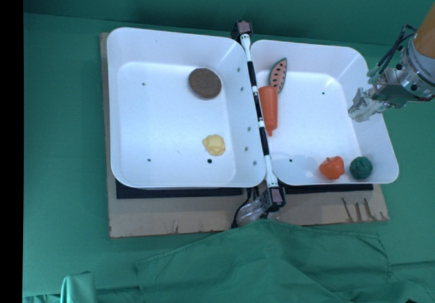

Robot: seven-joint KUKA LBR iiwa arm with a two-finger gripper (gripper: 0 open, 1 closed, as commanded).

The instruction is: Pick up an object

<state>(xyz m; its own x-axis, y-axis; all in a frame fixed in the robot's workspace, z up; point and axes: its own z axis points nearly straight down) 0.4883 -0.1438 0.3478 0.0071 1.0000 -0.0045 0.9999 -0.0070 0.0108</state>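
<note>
Even, bright overhead light, soft shadows, sharp focus, green cast.

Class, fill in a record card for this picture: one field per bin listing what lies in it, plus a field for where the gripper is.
left bin: brown disc, yellow lump
right bin: melon slice, carrot, orange pepper, green ball
gripper: over the right bin's right edge, nothing seen between its fingers

Both white bins (136,50) are looking like smooth, slightly glossy plastic. They're sitting on a matt cardboard sheet (170,223), with wrinkly green cloth (272,264) lying in front. The tool (363,106) is looking like bare shiny metal.
</note>
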